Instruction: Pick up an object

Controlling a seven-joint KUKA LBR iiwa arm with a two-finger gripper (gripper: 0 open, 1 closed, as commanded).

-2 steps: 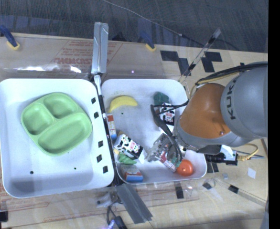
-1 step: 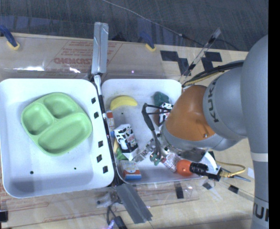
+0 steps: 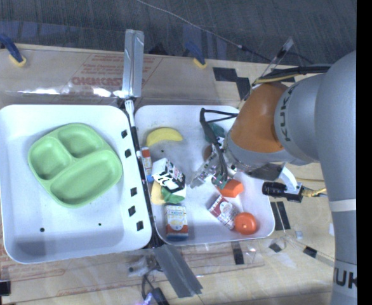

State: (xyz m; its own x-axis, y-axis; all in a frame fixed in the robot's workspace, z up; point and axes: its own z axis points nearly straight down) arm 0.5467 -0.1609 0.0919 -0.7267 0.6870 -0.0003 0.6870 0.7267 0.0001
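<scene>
Fingers of our gripper (image 3: 210, 172) sit low in the right bin (image 3: 192, 116), and we cannot tell whether they are apart or together. Just beside them lies an orange block (image 3: 232, 188); a red ball (image 3: 245, 222) rests by the bin's near right corner, a yellow banana (image 3: 164, 135) toward its far left.

Even, bright overhead light. Glare whitens the left bin (image 3: 8, 170), and soft shadows darken its near edge. Focus slightly soft.

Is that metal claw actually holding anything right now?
Cannot be told: the gripper sits low in the right white bin, beside a small orange block.
</scene>
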